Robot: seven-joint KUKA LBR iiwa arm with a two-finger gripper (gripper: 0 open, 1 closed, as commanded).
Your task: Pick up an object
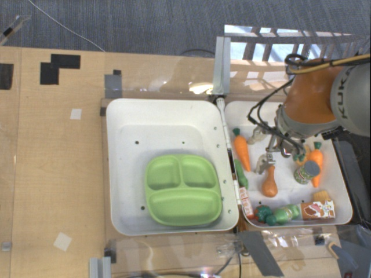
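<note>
On the wooden worktop point(52, 172), the end effector point(268, 162), grip state unclear, hangs at twelve o'clock of a light, stiff, slippery drumstick point(269, 184), best pinched mid-body.

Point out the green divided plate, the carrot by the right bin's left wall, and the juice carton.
green divided plate point(183, 190), camera view, ridge between its compartments.
carrot point(242, 153), camera view, middle of the orange body.
juice carton point(318, 211), camera view, its red front face.
</note>
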